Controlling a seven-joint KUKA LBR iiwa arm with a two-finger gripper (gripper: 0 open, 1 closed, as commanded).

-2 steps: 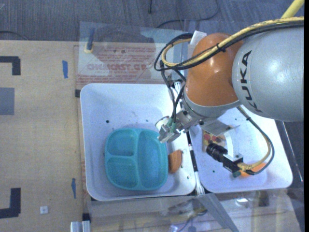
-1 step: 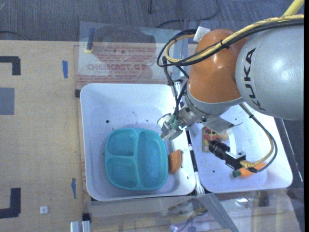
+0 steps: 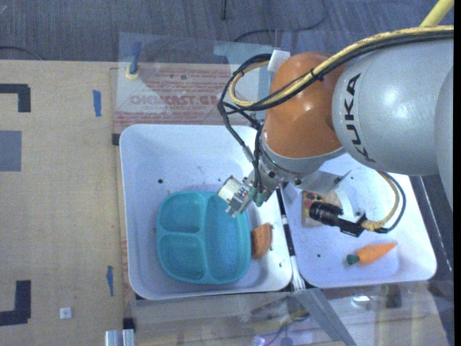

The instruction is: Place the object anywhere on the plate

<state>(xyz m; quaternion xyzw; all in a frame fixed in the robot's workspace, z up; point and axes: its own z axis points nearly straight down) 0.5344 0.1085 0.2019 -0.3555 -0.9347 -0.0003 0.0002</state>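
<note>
A teal plate (image 3: 203, 238) with three compartments lies in the left bin (image 3: 144, 164). An orange-brown object (image 3: 261, 239) rests on the bin floor just off the plate's right edge, touching or nearly touching it. My gripper (image 3: 240, 197) hangs over the plate's upper right rim, above and left of that object. A toy carrot (image 3: 372, 253) with a green tip lies in the right bin (image 3: 418, 265), well away from the gripper. Nothing shows between the fingers, and the wrist hides part of them.
The arm's orange band and grey body (image 3: 346, 107) cover the top of the right bin and the divider between bins. A black cable and connector (image 3: 338, 218) trail over the right bin. Bare white floor lies in the left bin's upper left.
</note>
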